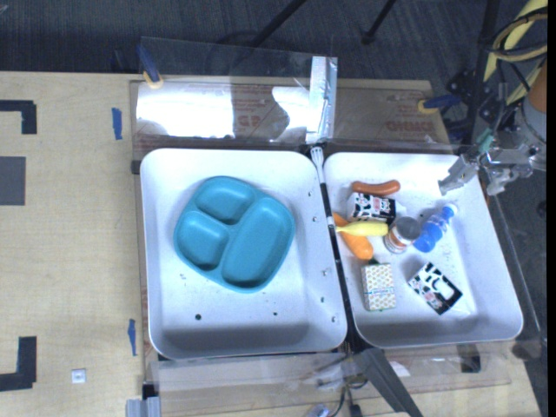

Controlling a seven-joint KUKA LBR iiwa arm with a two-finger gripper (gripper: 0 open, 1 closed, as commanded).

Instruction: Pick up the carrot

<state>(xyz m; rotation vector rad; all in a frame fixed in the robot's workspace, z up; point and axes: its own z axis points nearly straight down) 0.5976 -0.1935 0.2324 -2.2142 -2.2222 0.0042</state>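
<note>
Claw at right bin's far corner, carrot untouched

Claw [465, 170] hangs over the right bin [499, 315] upper-right rim; open or closed, cannot tell. Carrot [358, 245] lies well left and below the claw, under the banana [363, 229]. Blue bottle [433, 228] sits between them. Blue divided plate [233, 233] far left.

Orange carrot [358, 245], lying flat, right bin's left side, beneath yellow item
</note>
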